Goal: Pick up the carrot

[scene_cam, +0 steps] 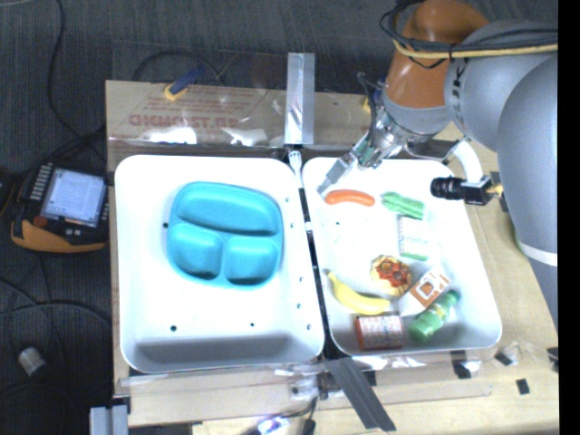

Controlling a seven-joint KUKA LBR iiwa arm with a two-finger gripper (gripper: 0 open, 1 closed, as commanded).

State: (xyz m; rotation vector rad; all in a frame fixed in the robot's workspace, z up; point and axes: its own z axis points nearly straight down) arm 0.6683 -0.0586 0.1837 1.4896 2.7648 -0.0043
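A blue divided tray (223,232) lies in the left bin (136,270), well left of the fingers (337,176). The fingers hover at the right bin's (480,288) upper left corner; whether they are wide or narrow I cannot tell, perhaps from blur. The carrot (350,198) lies just below them, apparently untouched. A banana (358,297) rests farther below.

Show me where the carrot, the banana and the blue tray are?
carrot (350,198): camera view, middle of its orange body.
banana (358,298): camera view, middle of its yellow curve.
blue tray (224,231): camera view, ridge between its compartments.
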